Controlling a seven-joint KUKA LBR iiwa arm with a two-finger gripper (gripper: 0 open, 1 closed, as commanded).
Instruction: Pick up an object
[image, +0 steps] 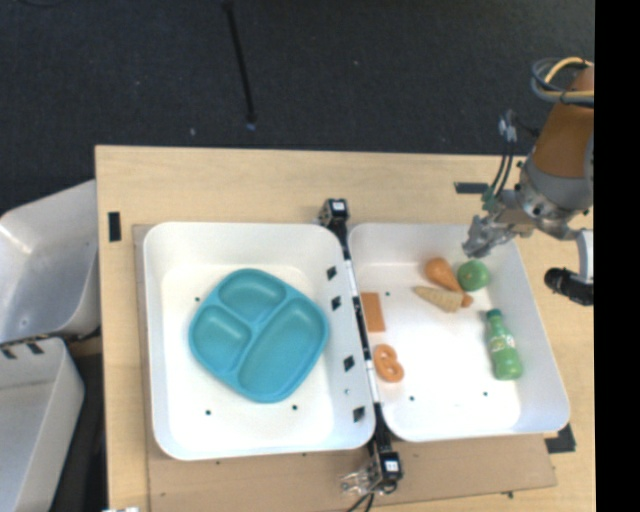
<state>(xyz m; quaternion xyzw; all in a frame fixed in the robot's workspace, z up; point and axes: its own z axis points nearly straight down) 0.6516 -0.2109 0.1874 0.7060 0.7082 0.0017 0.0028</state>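
The pincer (487, 240) is found at the far edge of the right bin (440, 420), poised just above a green ball (474, 274). Whether its fingers are apart or together cannot be told; nothing is seen held between them. The ball is noted touching or nearly touching an orange piece (439, 271), with a tan cone (441, 297) just beside both. A green bottle (503, 346) is lying nearer the front, apart from that cluster. An orange block (373, 312) and an orange ring (387, 364) are placed near the divider. A blue tray (259, 334) is set in the left bin (165, 400).

Risk is judged as follows: the ball may roll off if it is closed upon off-centre, and the crowded neighbours or the bin wall may be struck on descent.
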